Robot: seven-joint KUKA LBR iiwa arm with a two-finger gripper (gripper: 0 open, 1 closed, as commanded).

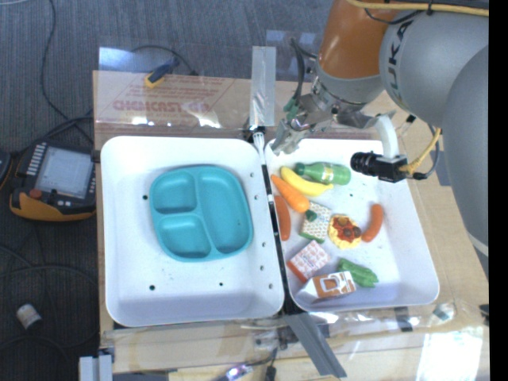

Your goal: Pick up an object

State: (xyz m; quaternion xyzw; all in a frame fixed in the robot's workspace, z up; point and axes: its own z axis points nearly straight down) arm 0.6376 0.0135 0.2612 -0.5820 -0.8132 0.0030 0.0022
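The bench (pixel 151 105), a brown board with a taped clear sheet over its far part, carries two shallow white bins side by side. The gripper (pixel 287 136) hangs over the far inner corner of the right bin (pixel 413 236), just where the two rims meet. The left bin (pixel 127 236) sits beside it, away from the arm, touching the right bin along the shared edge. Beyond the gripper, a pale upright strip (pixel 263 86) stands on the board. Farther off, a small yellow-and-blue object (pixel 159 73) lies at the bench's far edge
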